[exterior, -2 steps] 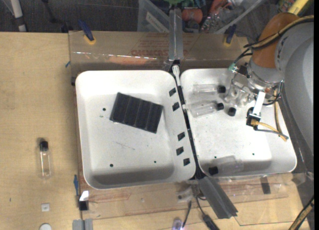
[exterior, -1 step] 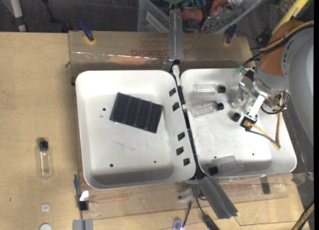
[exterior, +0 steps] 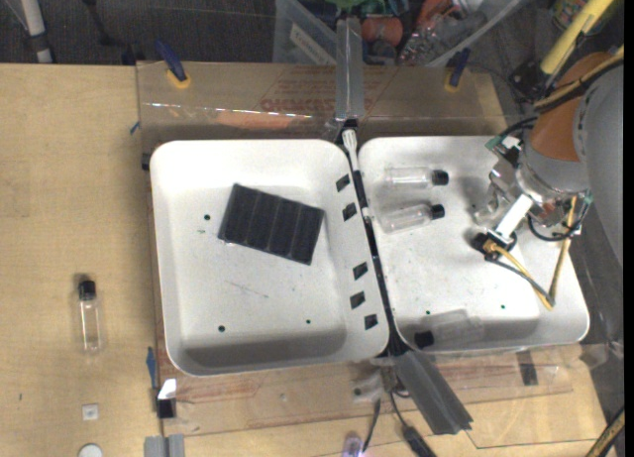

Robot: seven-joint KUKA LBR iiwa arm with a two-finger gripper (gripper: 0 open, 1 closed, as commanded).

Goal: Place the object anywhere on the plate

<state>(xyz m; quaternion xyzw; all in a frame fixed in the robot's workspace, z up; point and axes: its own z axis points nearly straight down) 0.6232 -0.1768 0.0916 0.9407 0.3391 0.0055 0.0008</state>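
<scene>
the grey arm reaches in from the right over the right bin, orange band above the wrist, its hand low toward the bin's far right side; whether the hand is wide or narrow cannot be told. an upper vial and a lower vial, clear with black caps, lie near the divider, apart from the hand. a third vial lies by the near wall. the dark ribbed plate lies flat in the left bin. a stray vial lies on the counter.
</scene>
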